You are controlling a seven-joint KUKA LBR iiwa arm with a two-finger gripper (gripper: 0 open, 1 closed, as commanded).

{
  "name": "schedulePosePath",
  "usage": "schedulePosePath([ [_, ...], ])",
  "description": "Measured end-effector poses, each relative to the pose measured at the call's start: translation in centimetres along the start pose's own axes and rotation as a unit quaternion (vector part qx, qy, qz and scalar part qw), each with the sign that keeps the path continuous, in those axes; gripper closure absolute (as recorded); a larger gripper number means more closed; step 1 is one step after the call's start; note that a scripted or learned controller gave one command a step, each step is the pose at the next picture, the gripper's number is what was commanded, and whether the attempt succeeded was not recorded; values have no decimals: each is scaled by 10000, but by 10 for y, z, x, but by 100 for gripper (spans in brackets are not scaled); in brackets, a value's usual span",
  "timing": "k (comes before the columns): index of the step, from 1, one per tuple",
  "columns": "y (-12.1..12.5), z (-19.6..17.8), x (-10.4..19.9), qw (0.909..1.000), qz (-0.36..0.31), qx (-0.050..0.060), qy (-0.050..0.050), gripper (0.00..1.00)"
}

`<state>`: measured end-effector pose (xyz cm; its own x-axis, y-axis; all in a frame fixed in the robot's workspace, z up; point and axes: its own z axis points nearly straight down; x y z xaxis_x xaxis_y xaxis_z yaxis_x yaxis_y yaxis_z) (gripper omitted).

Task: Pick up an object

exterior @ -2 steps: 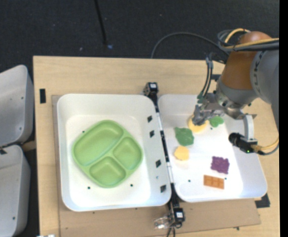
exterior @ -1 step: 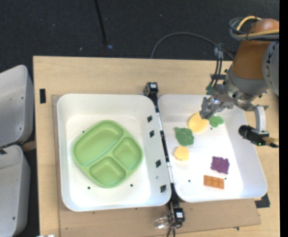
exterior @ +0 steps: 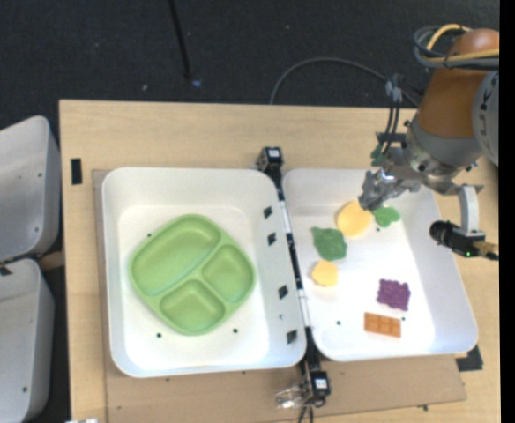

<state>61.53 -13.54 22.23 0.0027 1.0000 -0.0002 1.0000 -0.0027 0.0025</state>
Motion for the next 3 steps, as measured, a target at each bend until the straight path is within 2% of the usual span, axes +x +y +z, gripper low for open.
schedulePosePath([
  [2, -7, -24, 103, 10000, -51, 1, 7, 100],
  [3, -1, -25, 165, 10000, -50, -1, 6, 100],
])
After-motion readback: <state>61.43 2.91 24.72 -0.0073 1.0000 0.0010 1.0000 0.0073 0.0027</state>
